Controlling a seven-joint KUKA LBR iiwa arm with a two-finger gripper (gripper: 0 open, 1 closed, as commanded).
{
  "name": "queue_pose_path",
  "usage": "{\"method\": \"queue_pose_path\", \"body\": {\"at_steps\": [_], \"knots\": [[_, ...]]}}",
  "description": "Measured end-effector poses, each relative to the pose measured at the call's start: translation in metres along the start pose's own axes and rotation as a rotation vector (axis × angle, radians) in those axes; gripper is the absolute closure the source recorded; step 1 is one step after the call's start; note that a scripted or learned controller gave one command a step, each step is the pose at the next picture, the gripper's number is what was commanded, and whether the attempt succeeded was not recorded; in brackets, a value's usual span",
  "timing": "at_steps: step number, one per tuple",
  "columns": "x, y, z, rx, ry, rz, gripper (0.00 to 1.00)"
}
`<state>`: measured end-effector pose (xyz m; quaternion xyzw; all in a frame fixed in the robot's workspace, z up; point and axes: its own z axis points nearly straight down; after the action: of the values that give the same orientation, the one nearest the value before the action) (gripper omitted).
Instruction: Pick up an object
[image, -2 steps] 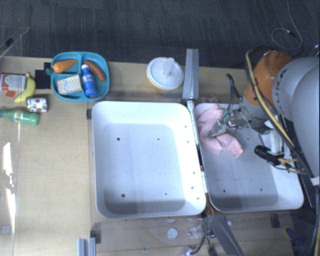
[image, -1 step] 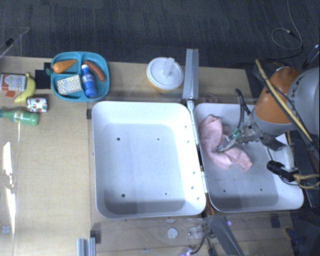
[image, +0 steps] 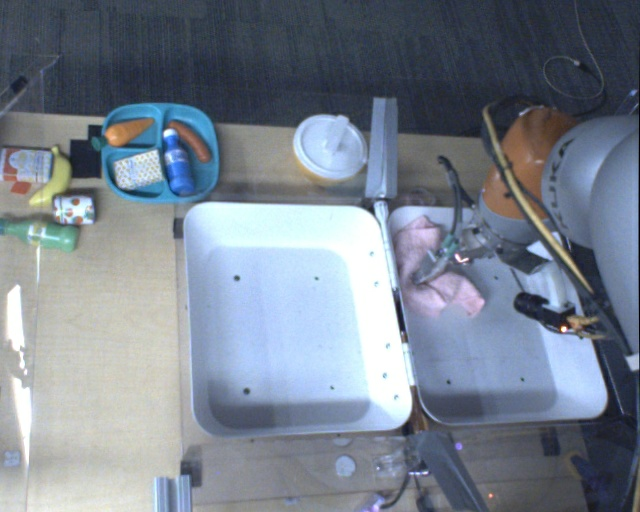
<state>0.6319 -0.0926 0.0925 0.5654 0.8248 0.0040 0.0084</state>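
Two white bins (image: 290, 415) – pale wood bench (image: 100, 350), dark carpet (image: 250, 45) behind

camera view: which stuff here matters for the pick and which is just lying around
In the job:
- pink cloth in the right bin
- gripper, down at the cloth

Lying about:
- left bin
- blue divided tray of toy food
- white lidded cup
- banana
- small can
- green bottle

Robot lab: arm (image: 590, 180) over white bins (image: 290, 400), toy props (image: 160, 150).
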Motion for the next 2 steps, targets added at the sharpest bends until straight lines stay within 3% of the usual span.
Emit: {"method": "queue_pose_path", "body": {"at_steps": [1,2], "knots": [[-0.039,0.025,0.002,0.023,0.024,-0.110,0.00],[-0.042,0.029,-0.011,0.006,0.005,-0.114,1.00]]}}
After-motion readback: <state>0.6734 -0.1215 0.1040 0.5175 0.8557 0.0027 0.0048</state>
